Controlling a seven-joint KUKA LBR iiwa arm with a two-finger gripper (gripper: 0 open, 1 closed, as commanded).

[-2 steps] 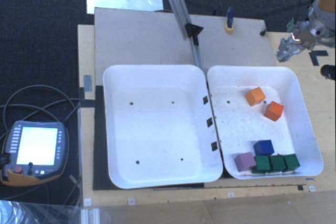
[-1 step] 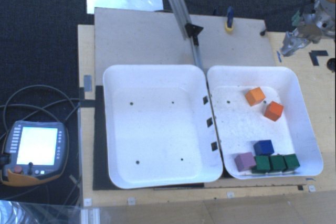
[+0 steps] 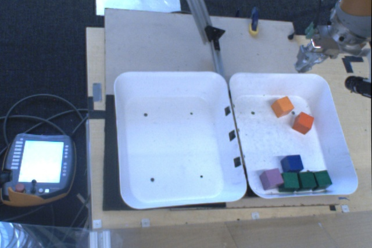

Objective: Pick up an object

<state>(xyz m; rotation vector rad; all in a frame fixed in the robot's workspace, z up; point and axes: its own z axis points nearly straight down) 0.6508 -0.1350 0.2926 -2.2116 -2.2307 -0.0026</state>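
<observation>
The right bin (image 3: 334, 119) holds an orange cube (image 3: 282, 106) and a red-orange cube (image 3: 303, 122) near its back. Along its front wall sit a blue cube (image 3: 292, 162), a purple cube (image 3: 270, 178) and two green cubes (image 3: 299, 180) (image 3: 321, 179). My gripper (image 3: 306, 60) hangs above the right bin's far rim, at the upper right, well clear of every cube. Nothing shows between its fingers.
The left bin (image 3: 125, 125) lies beside the right one, with small black clips on the shared wall. A grey slanted pole (image 3: 197, 3) crosses the bench's back. A yellow-and-blue clamp (image 3: 254, 21) sits at the far edge. A teach pendant (image 3: 38, 168) lies at the left.
</observation>
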